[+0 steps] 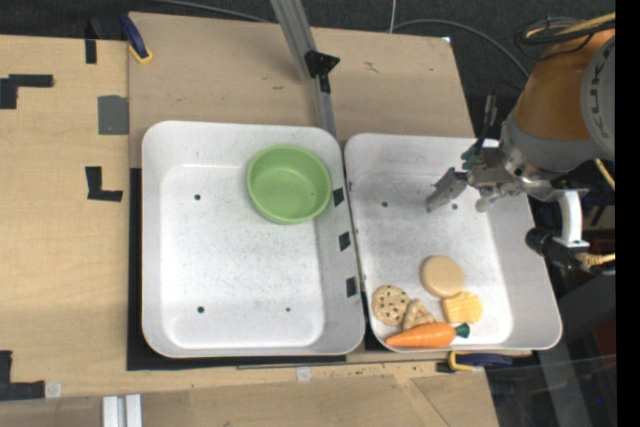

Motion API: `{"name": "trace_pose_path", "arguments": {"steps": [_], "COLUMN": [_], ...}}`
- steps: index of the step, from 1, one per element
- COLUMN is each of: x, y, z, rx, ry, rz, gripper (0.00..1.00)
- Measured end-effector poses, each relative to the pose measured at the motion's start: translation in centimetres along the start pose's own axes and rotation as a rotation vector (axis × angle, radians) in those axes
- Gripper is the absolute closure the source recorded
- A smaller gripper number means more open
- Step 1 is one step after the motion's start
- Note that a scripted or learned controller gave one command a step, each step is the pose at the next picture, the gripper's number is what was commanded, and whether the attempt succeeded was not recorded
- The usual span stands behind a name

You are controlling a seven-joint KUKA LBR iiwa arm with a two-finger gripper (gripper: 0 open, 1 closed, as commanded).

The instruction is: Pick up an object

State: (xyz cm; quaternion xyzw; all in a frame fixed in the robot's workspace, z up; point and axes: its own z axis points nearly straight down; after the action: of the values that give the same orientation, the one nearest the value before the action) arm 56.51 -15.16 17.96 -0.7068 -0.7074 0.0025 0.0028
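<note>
Camera view: gripper (462, 194) is seen over the right bin (400, 165), upper half, fingers spread apart with nothing between them. It hangs well apart from the candidates.

Candidates are clustered in that bin's near corner: carrot (423, 336) lying flat along the front wall, cookie (389, 303) just beside the left wall, a round tan piece (442, 274), a yellow piece (462, 307) touching it. All are judged light, rigid toy food with smooth, likely slippery skins.

The carrot is judged the best pick: long and narrow, to be taken across its middle. Wall proximity may block one finger. The flat cookie and tan disc offer little height to pinch.

Bowl (289, 182) sits in the left bin (170, 215), far side; light, thin rim, grippable only at the edge.
</note>
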Motion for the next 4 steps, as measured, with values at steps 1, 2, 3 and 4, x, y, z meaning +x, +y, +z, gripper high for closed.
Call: {"name": "trace_pose_path", "arguments": {"steps": [1,2,3,4], "x": [0.0,0.0,0.1,-0.3], "y": [-0.8,-0.8,-0.8,-0.3], "z": [4.7,9.2,8.1,3.7], "rx": [0.0,-0.007,-0.006,-0.01], "ry": [0.0,-0.002,-0.001,-0.001], "rz": [0.0,-0.001,-0.002,0.0], "gripper": [0.0,0.0,1.0,1.0]}}
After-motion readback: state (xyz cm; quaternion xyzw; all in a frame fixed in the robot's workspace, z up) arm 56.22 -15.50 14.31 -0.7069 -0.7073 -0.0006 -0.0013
